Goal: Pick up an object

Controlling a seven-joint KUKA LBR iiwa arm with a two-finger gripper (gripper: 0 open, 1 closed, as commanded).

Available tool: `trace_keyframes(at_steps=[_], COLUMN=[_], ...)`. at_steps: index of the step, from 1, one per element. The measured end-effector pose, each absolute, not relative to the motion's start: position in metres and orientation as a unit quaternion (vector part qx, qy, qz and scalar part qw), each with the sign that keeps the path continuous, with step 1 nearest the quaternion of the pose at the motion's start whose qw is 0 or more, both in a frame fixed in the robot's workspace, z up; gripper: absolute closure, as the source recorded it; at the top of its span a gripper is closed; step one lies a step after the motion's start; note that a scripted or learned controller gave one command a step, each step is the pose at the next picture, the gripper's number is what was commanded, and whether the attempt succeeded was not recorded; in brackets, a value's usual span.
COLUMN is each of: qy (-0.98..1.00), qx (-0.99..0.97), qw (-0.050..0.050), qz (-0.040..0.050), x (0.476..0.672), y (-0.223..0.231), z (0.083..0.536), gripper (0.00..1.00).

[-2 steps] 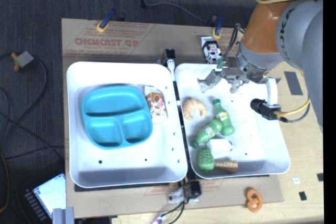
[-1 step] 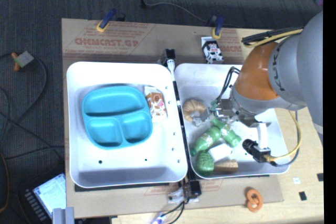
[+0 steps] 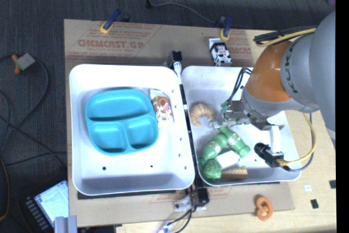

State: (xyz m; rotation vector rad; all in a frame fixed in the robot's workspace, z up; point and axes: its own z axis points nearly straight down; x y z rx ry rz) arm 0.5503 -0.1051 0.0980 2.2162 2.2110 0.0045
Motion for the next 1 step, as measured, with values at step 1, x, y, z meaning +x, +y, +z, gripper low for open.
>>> trace_keyframes(at_steps=[1], qy=[0.708], qx=[0.707], qw=[0.0], qz=[-0.0001], x=[0.5232], y=[-0.051], z=[0.1844], gripper=[1.0])
